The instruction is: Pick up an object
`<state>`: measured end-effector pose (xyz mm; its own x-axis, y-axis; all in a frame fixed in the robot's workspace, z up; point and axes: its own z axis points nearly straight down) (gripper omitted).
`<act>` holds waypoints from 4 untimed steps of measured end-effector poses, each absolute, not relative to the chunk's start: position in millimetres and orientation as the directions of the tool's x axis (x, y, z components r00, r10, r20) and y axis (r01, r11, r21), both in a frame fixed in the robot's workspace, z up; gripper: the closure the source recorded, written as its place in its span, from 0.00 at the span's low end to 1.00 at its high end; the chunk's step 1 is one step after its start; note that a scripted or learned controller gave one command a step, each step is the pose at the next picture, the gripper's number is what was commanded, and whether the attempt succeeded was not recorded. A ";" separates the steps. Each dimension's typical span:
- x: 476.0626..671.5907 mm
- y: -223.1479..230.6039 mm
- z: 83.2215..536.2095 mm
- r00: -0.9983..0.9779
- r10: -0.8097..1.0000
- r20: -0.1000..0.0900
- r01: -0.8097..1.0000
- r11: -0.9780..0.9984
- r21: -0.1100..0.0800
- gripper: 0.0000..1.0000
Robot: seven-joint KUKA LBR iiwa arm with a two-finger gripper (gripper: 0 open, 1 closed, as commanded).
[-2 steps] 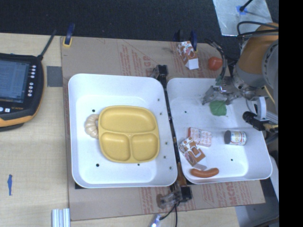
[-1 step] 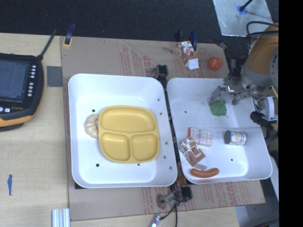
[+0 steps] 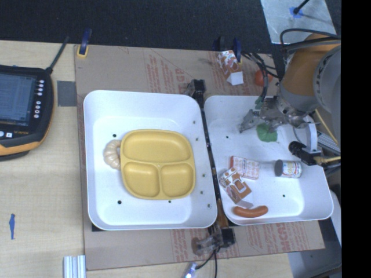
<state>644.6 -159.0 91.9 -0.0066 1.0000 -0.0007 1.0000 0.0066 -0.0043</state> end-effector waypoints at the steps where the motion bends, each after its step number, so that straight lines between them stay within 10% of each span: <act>1: 656.3 -207.2 92.3 -0.003 1.000 0.000 1.000 0.003 -0.002 0.00; 4: 656.3 -161.5 91.9 -0.006 1.000 0.000 1.000 0.006 -0.004 0.00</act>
<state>656.3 -161.5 91.9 -0.0063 1.0000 -0.0001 1.0000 0.0063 -0.0044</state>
